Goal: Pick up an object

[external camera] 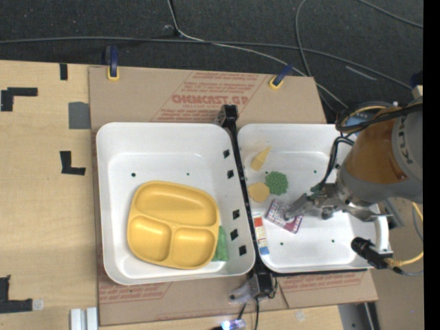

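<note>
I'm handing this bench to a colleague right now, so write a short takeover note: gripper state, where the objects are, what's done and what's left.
Gripper: low in the right bin, at the pink-and-white packet. Whether it has a hold on the packet cannot be told from this angle.

Right bin: green bumpy piece, yellow wedge near the back, round yellow piece by the divider, small red-and-white item at the left wall.

Left bin: yellow divided tray, with a green object at its right edge.

Done: arm has reached an object. Left: confirm a grasp and lift; nothing is seen raised yet.
</note>
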Robot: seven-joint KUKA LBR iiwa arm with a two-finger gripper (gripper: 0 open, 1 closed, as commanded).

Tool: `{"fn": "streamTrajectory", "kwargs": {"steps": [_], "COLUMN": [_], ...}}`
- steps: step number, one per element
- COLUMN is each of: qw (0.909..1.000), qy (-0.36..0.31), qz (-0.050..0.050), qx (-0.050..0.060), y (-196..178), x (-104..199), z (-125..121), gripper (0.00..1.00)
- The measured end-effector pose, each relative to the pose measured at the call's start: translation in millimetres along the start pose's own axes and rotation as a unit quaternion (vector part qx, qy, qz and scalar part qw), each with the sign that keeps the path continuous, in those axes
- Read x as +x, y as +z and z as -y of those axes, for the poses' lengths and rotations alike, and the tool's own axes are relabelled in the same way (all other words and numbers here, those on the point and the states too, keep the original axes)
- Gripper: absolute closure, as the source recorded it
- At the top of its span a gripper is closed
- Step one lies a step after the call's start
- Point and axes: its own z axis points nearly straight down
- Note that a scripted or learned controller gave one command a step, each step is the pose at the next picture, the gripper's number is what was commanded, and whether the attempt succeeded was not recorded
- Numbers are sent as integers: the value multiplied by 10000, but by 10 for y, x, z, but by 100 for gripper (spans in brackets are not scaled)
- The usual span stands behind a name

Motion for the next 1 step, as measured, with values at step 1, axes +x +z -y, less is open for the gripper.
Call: {"fn": "streamTrajectory", "kwargs": {"steps": [1], "qw": [10000], "qy": [-15], "qz": [-15], "qx": [-15], "y": [-131], "x": [19], "z": [-18], "gripper": [100]}}
